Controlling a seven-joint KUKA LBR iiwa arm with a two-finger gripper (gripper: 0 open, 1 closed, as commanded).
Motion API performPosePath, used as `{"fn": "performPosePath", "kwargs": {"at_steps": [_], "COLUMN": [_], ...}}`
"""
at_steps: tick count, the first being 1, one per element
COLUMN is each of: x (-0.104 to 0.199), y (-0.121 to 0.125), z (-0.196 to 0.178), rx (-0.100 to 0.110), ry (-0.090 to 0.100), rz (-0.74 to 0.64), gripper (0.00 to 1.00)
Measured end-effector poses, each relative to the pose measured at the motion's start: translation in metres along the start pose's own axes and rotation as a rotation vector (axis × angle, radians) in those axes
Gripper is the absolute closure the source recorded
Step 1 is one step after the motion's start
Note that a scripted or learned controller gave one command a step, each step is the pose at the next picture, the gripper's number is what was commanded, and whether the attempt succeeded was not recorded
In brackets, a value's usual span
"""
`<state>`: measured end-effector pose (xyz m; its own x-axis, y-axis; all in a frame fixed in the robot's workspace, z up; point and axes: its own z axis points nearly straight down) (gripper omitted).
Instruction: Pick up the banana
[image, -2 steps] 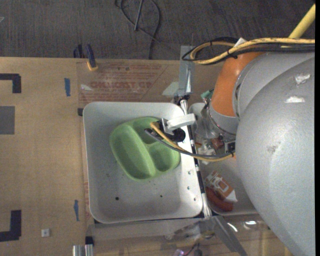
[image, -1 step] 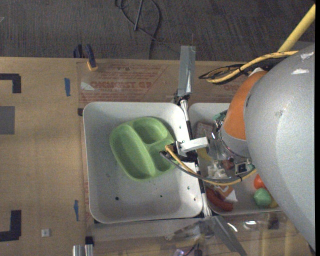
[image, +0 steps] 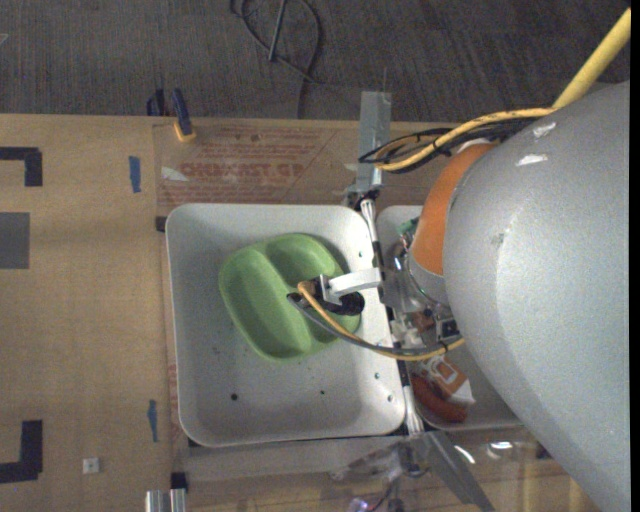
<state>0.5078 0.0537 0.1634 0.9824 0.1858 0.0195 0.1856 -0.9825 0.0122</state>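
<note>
White bin (image: 200, 385) sits on brown bench (image: 90, 300) beside dark carpet (image: 120, 50); arm's (image: 540, 290) grasp cannot be told.

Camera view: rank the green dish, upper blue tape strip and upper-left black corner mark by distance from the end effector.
1. Green dish, in the left bin, beside the end effector.
2. Blue tape strip, on the cardboard, upper left.
3. Black corner mark, far left edge.

The grey arm (image: 540, 290) reaches in from the right, its thick last link looming large and close under the camera, sloping down toward the left. An orange band (image: 437, 225) rings it just above the wrist. Beneath that the hand (image: 410, 312) points downward, mostly tucked under the arm's bulk, only a sliver of it peeking out.
</note>
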Motion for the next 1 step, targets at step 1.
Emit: {"fn": "performPosePath", "kwargs": {"at_steps": [1], "x": [0.0052], "y": [-0.0038], "z": [0.0101], "rx": [-0.014], "ry": [0.001], "rz": [0.017], "gripper": [1.0]}}
